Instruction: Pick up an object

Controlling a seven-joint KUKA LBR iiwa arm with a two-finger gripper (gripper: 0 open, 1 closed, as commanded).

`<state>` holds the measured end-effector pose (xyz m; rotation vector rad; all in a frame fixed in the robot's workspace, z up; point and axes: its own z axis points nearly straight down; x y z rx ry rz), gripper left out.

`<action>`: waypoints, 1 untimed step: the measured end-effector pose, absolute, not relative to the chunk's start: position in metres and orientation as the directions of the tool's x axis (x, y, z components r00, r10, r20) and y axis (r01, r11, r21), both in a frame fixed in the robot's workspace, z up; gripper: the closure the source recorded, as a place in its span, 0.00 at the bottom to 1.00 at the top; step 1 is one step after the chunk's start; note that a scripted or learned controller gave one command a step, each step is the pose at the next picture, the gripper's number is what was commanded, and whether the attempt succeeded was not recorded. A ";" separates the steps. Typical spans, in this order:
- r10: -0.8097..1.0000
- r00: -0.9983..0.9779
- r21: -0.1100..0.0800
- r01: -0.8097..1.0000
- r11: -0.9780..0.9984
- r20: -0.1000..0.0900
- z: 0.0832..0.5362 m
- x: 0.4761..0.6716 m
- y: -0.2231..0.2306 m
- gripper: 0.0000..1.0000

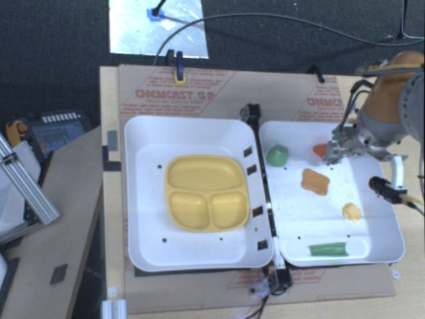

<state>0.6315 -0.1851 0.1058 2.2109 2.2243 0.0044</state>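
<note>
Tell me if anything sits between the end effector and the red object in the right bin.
Nothing visible does. The end effector is right at the red object near the right bin's far side; the green ball lies off to the side.

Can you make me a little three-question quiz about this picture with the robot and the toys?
1. True or false: the yellow tray lies in the left bin.
2. How many small things lie in the right bin? A) two B) five C) eight
3. Fill in: the thing nearest the gripper is the ____ piece.

Key:
1. True.
2. B: green ball, red piece, orange piece, pale yellow piece, green stick.
3. Red.
</note>
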 end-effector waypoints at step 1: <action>1.000 -0.004 0.007 1.000 0.004 -0.002 0.151 0.634 -0.189 1.00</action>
